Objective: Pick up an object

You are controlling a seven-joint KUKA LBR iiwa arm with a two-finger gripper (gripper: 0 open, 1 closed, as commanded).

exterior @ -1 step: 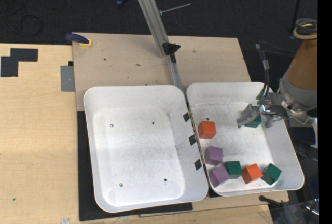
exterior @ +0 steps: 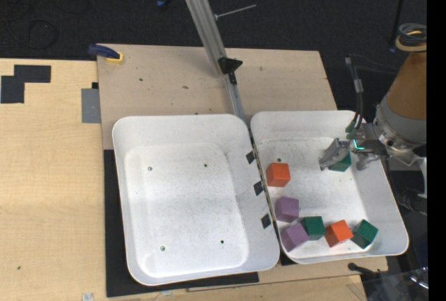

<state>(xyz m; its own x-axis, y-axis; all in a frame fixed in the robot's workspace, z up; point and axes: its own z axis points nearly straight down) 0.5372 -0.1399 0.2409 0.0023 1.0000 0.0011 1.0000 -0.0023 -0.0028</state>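
From my screen I see the right bin (exterior: 310,127) holding the blocks: an orange cube (exterior: 279,173) near its left wall, a purple cube (exterior: 286,208) below it, then a second purple cube (exterior: 294,235), a green cube (exterior: 314,226), another orange cube (exterior: 339,232) and a green cube at the corner (exterior: 364,233) along the near edge. The gripper (exterior: 343,156) sits over the bin's right side, fingers closed on a dark green block (exterior: 341,164). The left bin (exterior: 132,132) shows bare white floor
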